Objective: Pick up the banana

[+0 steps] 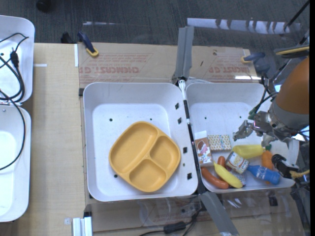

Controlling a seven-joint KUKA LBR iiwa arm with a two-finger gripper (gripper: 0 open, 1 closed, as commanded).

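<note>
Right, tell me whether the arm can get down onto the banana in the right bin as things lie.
Probably yes: the banana lies on top with its upper side bare, and the gripper is just above it. A sausage and jar crowd its sides.

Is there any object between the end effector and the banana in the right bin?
Nothing visible lies between them. The end effector hovers over bare bin floor near the right bin's right side. The banana lies lower, toward the front, with a small can touching its right side and a hot dog on its left.
</note>
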